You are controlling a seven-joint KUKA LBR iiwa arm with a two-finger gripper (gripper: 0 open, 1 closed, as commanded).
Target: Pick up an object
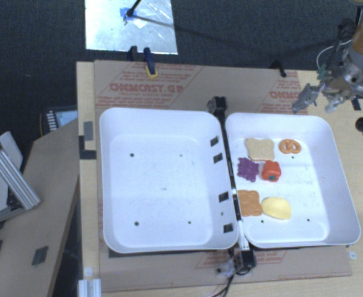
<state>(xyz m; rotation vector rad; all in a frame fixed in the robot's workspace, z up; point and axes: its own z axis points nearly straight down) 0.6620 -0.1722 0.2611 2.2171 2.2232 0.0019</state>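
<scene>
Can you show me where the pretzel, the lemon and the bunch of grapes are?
pretzel (290, 146): camera view, on its middle twist.
lemon (277, 208): camera view, centre of its yellow body.
grapes (248, 169): camera view, middle of the purple bunch.
</scene>
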